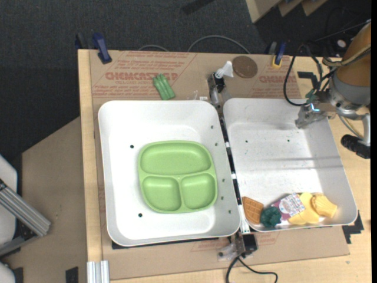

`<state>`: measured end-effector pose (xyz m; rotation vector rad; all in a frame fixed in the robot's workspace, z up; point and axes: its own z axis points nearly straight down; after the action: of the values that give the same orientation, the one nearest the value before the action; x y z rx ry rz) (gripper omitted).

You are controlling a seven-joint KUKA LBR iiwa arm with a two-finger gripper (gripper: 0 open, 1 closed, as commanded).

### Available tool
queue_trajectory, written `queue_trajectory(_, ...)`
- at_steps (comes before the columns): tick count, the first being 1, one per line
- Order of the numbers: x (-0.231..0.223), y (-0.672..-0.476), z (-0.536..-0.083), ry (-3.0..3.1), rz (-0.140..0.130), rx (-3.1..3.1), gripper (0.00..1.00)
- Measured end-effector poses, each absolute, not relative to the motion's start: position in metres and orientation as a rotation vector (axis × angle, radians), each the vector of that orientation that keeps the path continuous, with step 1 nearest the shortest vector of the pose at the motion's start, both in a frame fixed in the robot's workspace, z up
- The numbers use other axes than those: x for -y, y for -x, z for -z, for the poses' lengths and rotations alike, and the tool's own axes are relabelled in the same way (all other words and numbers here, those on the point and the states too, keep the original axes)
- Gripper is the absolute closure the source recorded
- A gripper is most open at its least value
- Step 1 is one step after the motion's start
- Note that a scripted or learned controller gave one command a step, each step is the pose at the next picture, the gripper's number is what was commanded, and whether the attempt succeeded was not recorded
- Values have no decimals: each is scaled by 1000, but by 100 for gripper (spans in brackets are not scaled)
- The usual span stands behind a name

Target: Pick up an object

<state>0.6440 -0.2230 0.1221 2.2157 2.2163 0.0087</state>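
1. I honestly can't tell whether the gripper [305,118] is spread or pinched, the tip is just a small grey blur over the far right corner of the right-hand shallow white bin [283,158]. I see nothing held at the tip.
2. Right under and around it is just bare bin floor, nothing within grabbing range.
3. The stuff worth picking sits well away, bunched along the near wall of that same bin: a tan waffle-looking piece [253,210], a dark green bushy lump like toy broccoli [271,217], a small crinkly pink-and-white wrapper [291,205] and some yellow plastic toy food [315,210].
4. My guess is they're all light. The yellow bits look stiff and smooth, so probably slippery; I'd pinch one across its narrow middle. The wrapper would likely just crumple.
5. They're touching each other, so I reckon a clean single grab is tricky.
6. Further out, the left white bin [118,158] holds a light green three-section plate [177,175].
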Motion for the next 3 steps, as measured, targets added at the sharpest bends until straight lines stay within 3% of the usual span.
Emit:
queue_trajectory(1,223,-645,-133,-2213,-11,-2214,100)
queue_trajectory(2,214,-590,-82,-2228,6,-2226,100)
queue_trajectory(3,214,-581,-211,-2210,-9,-2212,100)
